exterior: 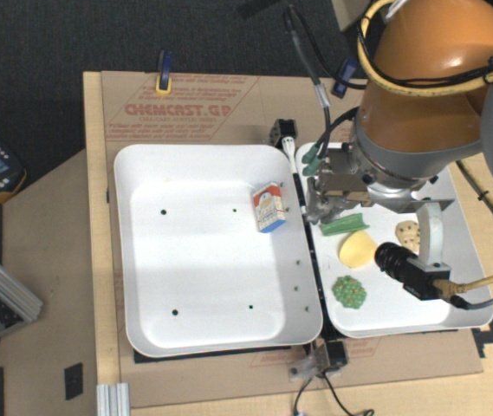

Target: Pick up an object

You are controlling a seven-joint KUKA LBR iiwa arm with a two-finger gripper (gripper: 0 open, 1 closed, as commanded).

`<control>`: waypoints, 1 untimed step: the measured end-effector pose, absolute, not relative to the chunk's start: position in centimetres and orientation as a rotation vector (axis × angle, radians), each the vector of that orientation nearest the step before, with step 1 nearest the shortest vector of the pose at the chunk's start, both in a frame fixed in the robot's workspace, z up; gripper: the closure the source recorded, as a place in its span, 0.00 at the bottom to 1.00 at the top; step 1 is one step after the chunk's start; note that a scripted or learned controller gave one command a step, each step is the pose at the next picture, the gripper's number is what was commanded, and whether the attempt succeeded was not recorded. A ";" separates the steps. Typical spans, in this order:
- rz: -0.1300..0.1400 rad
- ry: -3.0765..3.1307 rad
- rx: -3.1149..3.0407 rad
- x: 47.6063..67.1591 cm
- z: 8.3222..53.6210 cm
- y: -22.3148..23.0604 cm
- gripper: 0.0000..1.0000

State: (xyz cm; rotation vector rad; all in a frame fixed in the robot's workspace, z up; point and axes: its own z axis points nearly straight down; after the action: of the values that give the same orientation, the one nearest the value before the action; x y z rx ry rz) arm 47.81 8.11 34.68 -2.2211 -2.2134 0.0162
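You see the arm (pixel 428 76) hanging over the right bin (pixel 463 306), its pincer (pixel 326 199) low at that bin's left wall; whether it is clenched or released, you cannot tell. The left bin (pixel 194 258) holds a small carton (pixel 269 207), red, white and blue, near its right wall. Just beside the pincer lie a green stick (pixel 343 224), a yellow lemon (pixel 357 250), a green broccoli piece (pixel 349 292) and a speckled cookie (pixel 407 233).
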 end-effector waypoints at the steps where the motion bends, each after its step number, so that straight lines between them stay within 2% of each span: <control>1: 0.004 -2.216 -2.226 47.9 34.3 5.0 1.00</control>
State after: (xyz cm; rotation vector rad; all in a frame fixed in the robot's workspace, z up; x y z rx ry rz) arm 47.93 5.04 34.26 -2.2256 -2.2161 0.0038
